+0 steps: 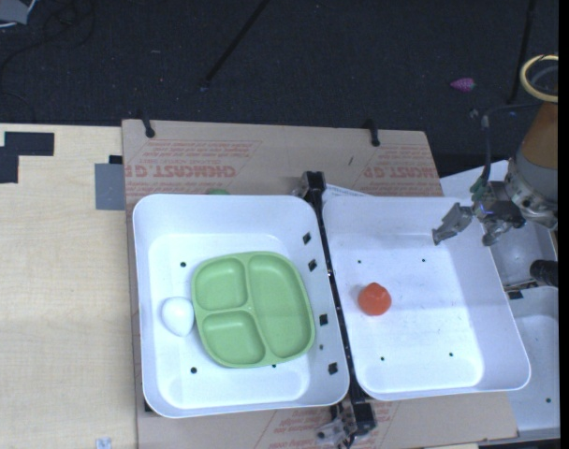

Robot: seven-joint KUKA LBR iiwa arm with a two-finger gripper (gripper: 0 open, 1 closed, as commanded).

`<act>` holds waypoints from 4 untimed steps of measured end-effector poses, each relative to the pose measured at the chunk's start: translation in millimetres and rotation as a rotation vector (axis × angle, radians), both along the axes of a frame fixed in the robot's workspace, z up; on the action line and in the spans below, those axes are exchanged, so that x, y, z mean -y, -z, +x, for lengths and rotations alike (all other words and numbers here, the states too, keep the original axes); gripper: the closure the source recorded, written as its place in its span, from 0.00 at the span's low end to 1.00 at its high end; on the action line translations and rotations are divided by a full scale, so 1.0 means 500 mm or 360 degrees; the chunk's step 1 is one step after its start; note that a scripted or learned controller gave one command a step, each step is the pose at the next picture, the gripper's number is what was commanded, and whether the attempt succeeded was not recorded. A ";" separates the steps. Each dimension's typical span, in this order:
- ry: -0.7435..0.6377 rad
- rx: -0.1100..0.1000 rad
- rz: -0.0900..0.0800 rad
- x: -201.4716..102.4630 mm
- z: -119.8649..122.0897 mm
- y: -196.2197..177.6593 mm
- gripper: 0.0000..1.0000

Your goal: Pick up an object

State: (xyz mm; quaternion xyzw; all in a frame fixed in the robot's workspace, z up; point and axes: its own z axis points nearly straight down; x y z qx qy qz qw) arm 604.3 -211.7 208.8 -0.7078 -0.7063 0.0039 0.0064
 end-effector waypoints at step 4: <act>-0.0005 0.0017 -0.0004 -0.008 0.014 0.244 0.00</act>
